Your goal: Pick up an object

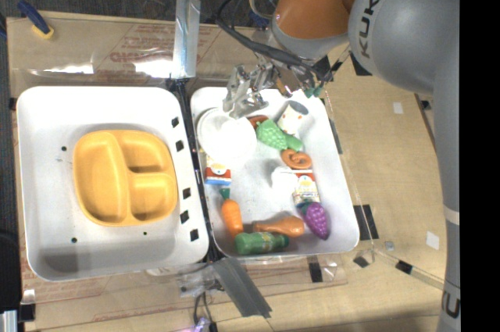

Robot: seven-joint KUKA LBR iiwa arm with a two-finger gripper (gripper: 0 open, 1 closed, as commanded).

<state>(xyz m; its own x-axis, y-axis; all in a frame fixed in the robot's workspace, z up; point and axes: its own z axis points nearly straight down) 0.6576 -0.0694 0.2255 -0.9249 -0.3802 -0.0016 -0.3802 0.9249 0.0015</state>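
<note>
Gripper (244, 91) over right bin's (341, 190) back edge, above white plate (226, 137); finger gap unclear, grasp can't tell. Toys fill that bin; arm (391, 18) hides its far corner. Yellow tray (125, 176) in left bin (39, 166).

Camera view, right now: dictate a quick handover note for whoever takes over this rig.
Gripper: over the far left corner of the right bin, above the white plate; nothing seen between its fingers.
Things: the right bin holds toy food, including green grapes, a pretzel, a carrot, purple grapes and a green cucumber. The left bin holds a yellow divided tray.
Done: no object lifted yet.
Left: grasp one item and raise it.
</note>
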